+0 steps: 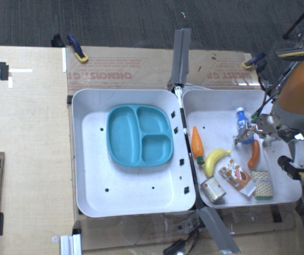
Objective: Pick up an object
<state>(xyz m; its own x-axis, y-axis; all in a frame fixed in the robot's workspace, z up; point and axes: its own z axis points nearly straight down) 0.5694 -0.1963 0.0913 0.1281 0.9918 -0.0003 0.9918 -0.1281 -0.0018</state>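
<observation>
Gripper (247, 137) hovered right by the bottle (242, 122), fingers' state unclear (too blurry). Right bin (216, 102) had carrot (196, 142), banana (214, 161); left bin (88, 158) the plate (140, 135).

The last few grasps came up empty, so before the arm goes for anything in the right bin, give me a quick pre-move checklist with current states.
1. Gripper over the right bin: ok.
2. Nearby target: blue bottle sits right beside it: ok.
3. Finger opening: cannot tell.
4. Anything already held: cannot tell.
5. Clutter: sausage close by; banana and carrot sit apart: ok.
6. Blue plate lies in the left bin, out of the way: ok.
</observation>
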